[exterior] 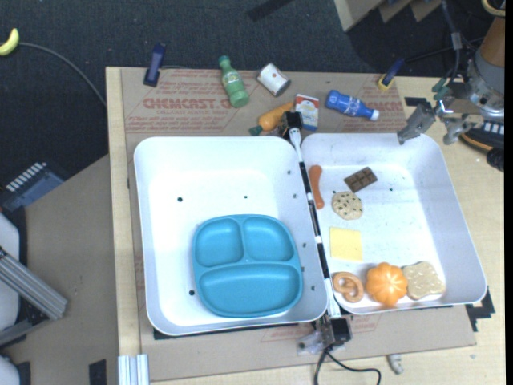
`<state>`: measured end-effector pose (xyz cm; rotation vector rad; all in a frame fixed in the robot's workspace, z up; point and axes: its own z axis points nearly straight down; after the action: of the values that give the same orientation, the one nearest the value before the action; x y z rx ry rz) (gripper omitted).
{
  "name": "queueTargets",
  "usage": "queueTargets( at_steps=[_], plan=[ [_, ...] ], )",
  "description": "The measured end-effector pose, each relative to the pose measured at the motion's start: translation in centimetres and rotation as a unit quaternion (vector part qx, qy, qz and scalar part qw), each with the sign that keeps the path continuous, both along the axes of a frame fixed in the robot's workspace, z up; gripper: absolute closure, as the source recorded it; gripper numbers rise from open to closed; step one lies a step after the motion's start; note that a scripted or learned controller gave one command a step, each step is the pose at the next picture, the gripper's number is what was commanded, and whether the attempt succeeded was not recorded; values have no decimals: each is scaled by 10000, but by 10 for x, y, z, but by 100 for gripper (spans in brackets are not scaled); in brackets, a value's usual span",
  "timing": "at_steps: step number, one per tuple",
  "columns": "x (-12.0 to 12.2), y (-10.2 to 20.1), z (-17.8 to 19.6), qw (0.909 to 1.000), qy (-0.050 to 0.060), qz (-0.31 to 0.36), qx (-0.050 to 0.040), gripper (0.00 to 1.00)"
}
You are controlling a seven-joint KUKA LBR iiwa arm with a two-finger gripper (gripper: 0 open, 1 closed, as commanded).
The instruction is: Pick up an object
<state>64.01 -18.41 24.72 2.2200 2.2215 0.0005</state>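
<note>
My gripper [433, 127] hangs at the far right corner of the right bin [449, 183], fingers spread apart with nothing between them. In that bin lie a brown chocolate bar [360, 180], a round cookie [347, 206], a red sausage [316, 185] along the left wall, a yellow cheese slice [346, 244], a pretzel [347, 285], an orange fruit [385, 283] and a slice of toast [422, 279]. The chocolate bar is the nearest item to the gripper, well below and left of it.
The left bin [160, 183] holds a blue divided plate [247, 265]. Behind the bins on the bench lie a blue bottle [351, 105], a green bottle [234, 83], a white can [273, 79], a small carton [305, 111], a carrot [275, 117] and a blue marker [154, 64].
</note>
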Motion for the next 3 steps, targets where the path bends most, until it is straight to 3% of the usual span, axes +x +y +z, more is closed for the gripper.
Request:
queueTargets(
  at_steps=[1,3],
  plan=[
    [-9,-14,-61,10000,15,-8,3,0],
    [-13,71,-163,10000,15,2,10,0]
  ],
)
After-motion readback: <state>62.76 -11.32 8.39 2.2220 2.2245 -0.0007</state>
